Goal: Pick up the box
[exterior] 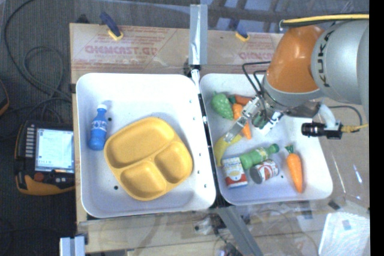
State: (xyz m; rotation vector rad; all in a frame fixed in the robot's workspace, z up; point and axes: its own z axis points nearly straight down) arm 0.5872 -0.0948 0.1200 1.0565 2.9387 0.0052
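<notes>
Two bins, pincer (255, 112) over crowded right bin (318, 186), box (234, 172) near front rim

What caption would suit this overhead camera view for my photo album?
A grey-and-orange robot arm's gripper hovers over toy groceries in the right bin, while a yellow tray and blue bottle rest in the left.

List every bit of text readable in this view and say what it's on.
"KUKA": on the grey arm, partly cut off.
"CHEMCAST": red print, upside down, on the board behind the bins; the rest is blurred.
Labels on the blue bottle, box, can and the pendant screen: too small to read.
</notes>
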